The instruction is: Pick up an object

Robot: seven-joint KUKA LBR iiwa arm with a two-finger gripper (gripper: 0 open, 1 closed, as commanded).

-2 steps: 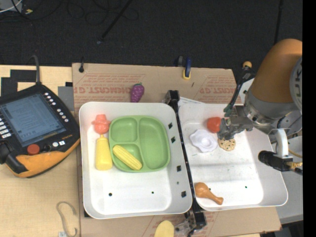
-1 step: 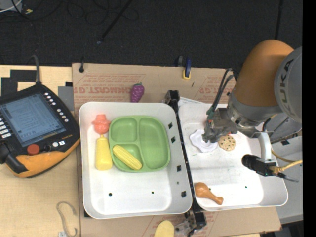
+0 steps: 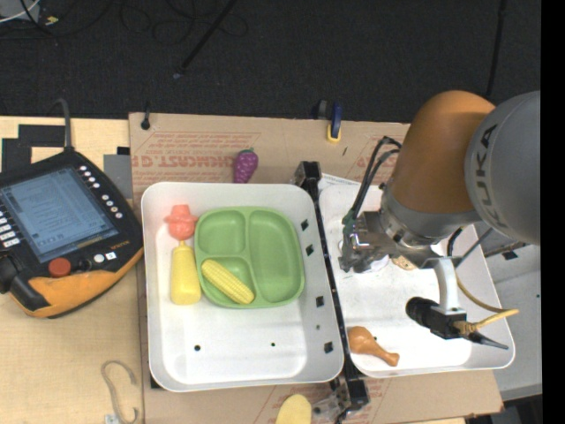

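— Orange-brown drumstick (image 3: 372, 345) lies at the front of the right bin (image 3: 393, 312). End effector (image 3: 357, 253) sits low by the left wall, apart from it. Risk?
— Closing on nothing. Clenched or released, I cannot tell; the wrist hides it.
— Else?
— It may scrape the wall.

Bench (image 3: 53, 360): teach pendant (image 3: 62, 228) left, cardboard sheet (image 3: 203, 148) centre.
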